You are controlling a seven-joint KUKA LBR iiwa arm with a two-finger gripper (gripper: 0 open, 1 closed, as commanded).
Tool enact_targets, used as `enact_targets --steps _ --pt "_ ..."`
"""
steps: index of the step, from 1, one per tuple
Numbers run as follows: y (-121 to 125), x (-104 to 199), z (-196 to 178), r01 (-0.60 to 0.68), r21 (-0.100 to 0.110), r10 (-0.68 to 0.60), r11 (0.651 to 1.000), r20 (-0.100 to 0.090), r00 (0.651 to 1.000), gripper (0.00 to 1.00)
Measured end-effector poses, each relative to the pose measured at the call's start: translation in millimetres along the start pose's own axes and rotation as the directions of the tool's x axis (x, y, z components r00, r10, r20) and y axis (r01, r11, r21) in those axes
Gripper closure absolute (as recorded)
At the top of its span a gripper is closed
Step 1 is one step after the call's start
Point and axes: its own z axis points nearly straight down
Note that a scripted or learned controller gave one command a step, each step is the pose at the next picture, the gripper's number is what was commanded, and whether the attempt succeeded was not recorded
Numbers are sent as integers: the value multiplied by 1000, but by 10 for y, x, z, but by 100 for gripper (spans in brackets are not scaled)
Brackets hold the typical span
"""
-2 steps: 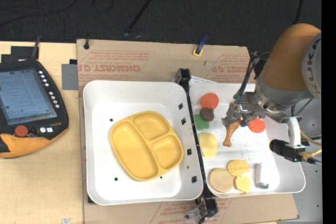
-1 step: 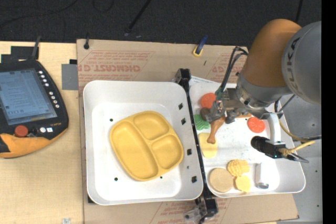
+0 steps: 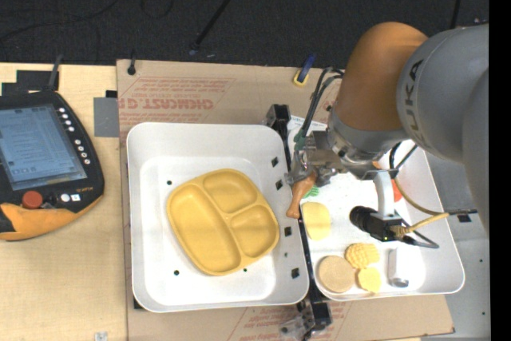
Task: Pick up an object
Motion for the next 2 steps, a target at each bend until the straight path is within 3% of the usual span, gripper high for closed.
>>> enact_targets --steps 1,2 --pt "3 157 13 -4 1 4 1000 2 1000 100" --pt "10 70 76 -5 3 5 1000 3 1000 100"
